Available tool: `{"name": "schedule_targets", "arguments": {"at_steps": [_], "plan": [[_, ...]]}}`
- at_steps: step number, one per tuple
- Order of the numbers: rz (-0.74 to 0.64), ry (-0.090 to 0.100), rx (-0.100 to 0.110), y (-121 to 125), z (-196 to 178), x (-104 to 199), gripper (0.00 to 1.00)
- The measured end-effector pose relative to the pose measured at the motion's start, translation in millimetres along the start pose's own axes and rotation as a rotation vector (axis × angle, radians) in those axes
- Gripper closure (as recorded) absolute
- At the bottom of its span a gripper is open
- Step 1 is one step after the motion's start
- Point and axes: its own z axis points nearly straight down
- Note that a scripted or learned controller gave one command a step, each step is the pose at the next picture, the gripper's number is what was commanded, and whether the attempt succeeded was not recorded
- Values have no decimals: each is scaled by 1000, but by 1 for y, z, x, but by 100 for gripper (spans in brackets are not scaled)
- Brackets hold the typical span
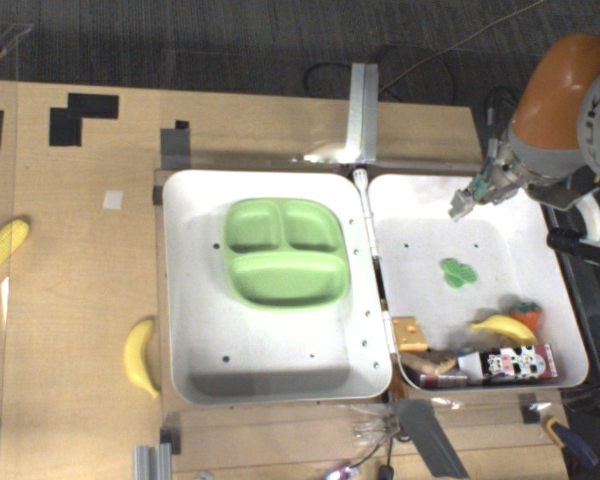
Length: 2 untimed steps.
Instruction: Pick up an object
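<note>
Objects (500,353) crowd the right bin's (420,268) near edge; gripper (464,206) hovers apart

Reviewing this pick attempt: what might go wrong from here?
1. The pincer hangs near the right bin's back wall, far from any object; a descent here would likely grab nothing.
2. The banana, carton and block crowd the front wall, so a grasp there may hit neighbours or the rim.

A small green toy (458,273) is lying near the middle of the right bin (420,218). A yellow banana (502,326), an orange-red item (526,315), a tan block (410,335) and a printed box (512,364) are crowding along the bin's near edge.
</note>
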Motion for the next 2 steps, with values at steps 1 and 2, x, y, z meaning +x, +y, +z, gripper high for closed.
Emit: {"name": "schedule_targets", "arguments": {"at_steps": [1,2], "plan": [[0,0,0,0,0,0,0],[-85,2,4,-36,68,14,0]]}}
